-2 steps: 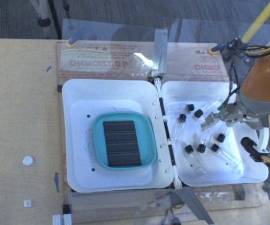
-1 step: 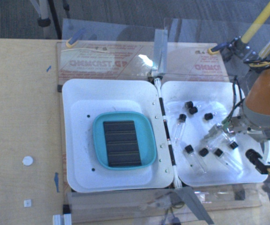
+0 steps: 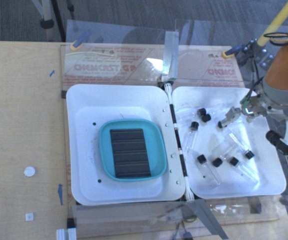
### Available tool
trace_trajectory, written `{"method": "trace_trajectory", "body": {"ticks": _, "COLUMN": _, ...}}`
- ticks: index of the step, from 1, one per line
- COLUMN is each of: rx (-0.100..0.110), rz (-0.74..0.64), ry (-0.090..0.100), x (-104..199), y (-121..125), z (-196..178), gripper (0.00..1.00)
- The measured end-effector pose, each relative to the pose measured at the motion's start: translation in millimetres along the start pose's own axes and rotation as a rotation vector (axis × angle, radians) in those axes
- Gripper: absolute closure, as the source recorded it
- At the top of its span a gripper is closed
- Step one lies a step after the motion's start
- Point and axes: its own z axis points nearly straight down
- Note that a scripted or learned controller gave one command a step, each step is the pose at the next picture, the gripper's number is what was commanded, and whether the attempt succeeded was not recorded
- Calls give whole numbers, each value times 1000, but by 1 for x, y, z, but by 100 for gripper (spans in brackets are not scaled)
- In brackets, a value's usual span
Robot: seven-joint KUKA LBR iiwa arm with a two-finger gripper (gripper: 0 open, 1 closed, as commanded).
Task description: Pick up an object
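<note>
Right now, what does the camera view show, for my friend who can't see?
The robot's hand hangs over the right bin, among small clear vials with black caps. The left bin holds a teal tray.

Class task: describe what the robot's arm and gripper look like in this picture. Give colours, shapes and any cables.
The arm has a rounded orange band over a grey section. Black cables loop beside it near its top. The gripper is a small grey metal piece ending in slim fingers, with a greenish part behind it. A black rounded part sits lower at the right.

arm [image 3: 282, 76]: grey; orange band; black cables; pincer [image 3: 230, 118]: seemingly metallic grey
</note>
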Motion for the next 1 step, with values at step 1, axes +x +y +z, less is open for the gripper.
{"method": "trace_trajectory", "body": {"ticks": 1, "rx": -2, "rz": -3, "ry": 0, "x": 26, "y": -3, "z": 40, "gripper": 0}}
